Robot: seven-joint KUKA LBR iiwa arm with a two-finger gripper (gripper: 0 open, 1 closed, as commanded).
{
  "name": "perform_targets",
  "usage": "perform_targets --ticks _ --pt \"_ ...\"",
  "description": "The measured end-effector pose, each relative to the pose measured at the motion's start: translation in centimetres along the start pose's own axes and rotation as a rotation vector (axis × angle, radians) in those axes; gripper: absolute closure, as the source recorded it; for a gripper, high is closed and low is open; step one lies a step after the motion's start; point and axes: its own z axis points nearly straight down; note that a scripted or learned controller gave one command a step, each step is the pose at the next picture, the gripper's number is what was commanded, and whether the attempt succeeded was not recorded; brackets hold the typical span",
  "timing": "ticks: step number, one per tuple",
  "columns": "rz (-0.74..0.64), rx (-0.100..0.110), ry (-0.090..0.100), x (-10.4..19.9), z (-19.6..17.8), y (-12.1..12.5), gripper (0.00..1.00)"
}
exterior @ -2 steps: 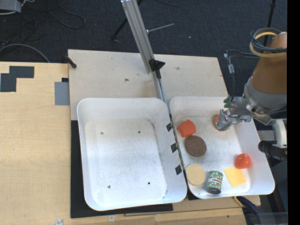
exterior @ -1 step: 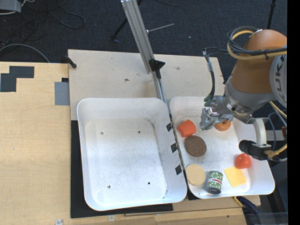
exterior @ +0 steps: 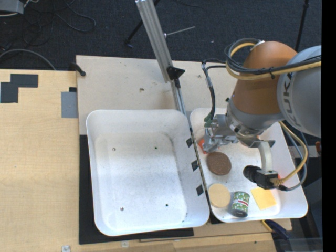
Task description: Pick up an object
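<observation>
My gripper reaches down into the right bin, near its left wall. A brown round disc lies just below and right of it. A small orange-red thing peeks out at the gripper's left side, mostly hidden. Further toward the front lie a tan round disc, a small green can on its side, and a yellow block. The view does not show any of them held.
The left bin sits beside the right one, with a row of black clips along the shared wall. A slanted aluminium rail rises behind the bins. The grey and orange arm covers the right bin's back half.
</observation>
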Motion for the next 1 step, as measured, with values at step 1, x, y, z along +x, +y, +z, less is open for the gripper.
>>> perform_targets --ticks 1 --pt "0.001 -0.001 -0.001 4.63 0.75 0.57 1.00"
